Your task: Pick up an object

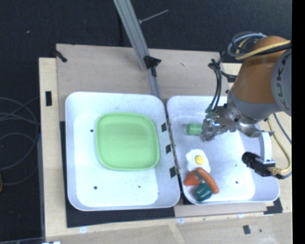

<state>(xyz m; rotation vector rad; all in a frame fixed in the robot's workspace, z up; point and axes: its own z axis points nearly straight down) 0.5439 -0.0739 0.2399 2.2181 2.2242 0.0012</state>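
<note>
My arm fills the upper right of the right bin. A small green piece lies just beside my gripper — perhaps touching. The fried egg and the red and green toys crowd the near-left corner; the floor right of them lies bare. The green plate covers the middle of the left bin — its margins are free.

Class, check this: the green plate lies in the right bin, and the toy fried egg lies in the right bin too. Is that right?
Not quite. In the camera view the green plate lies in the left bin, not the right one. The toy fried egg does lie in the right bin.
</note>
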